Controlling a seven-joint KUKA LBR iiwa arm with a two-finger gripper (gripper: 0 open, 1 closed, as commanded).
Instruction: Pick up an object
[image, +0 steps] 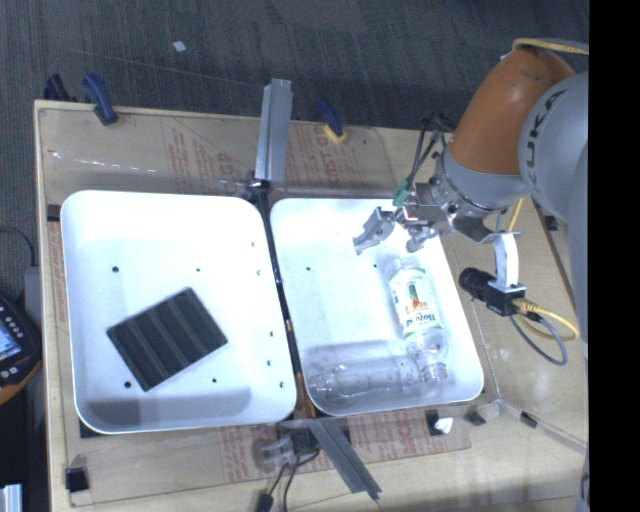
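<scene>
Two clear bottles in the right bin (300, 300) — labelled bottle (415, 305) by its right wall, just below the gripper (395, 232), jaws spread, empty; straddle the cap end — drop straight.

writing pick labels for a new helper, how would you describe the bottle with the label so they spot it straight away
Look in the right-hand white bin, the one nearer the arm. Two clear plastic bottles lie along its right and near sides. The wanted labelled bottle lies lengthwise by the right wall, just below the gripper; its white label with green and orange print sets it apart from the bare bottle lying crosswise along the near wall.
</scene>
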